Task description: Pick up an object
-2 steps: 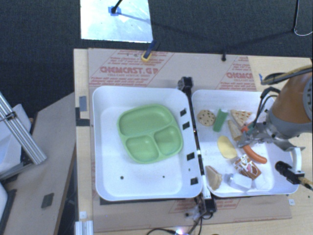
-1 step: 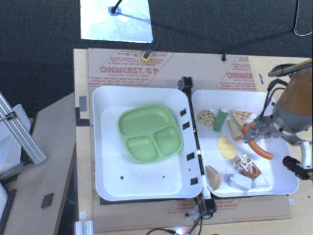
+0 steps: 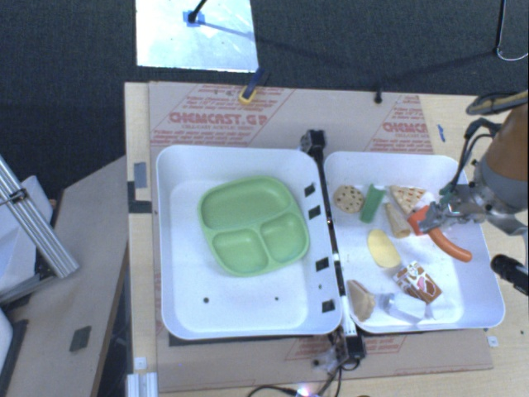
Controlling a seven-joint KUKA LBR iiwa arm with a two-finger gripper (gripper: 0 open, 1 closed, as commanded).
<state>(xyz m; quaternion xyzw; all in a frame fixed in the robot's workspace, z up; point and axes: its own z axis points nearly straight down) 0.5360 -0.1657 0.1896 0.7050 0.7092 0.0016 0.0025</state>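
Surface point(image 3: 207, 110) of pale board, printed in red, carrying two shallow white bins side by side.

Nearest the lower edge, in the right bin point(image 3: 488, 308): a clear plastic piece point(image 3: 402, 308) beside a red-and-white wrapped snack point(image 3: 418, 281), and left of them a tan wedge point(image 3: 360, 298) close to the divider. Just behind these, a pale yellow oval piece point(image 3: 383, 248). Farther back, a row along the bin's middle: a round cookie point(image 3: 349, 198), a green cylinder point(image 3: 373, 203) leaning against it, a tan cone-like piece point(image 3: 397, 220), and a triangular cracker slice point(image 3: 407, 196).

In the left bin point(image 3: 178, 304), a light green divided plate point(image 3: 252, 225) with three compartments, lying flat near the middle.

At the right side, the end effector point(image 3: 436, 216), reaching in from the right under the grey arm with its orange band point(image 3: 506, 151). Orange carrot point(image 3: 444, 240) directly beneath it, lying at a slant, one end under the fingertips and the other pointing toward the bin's right wall. Touching or just above, hard to say. Fingers too dark and small to judge: cannot tell whether parted, closed, or clamped on the carrot. Tan cone just beside the carrot's left end, crowding that side.

Farthest back, beyond the board, a silvery square sheet point(image 3: 197, 23) on dark carpet, and a small yellow clip point(image 3: 247, 96) at the board's far edge.
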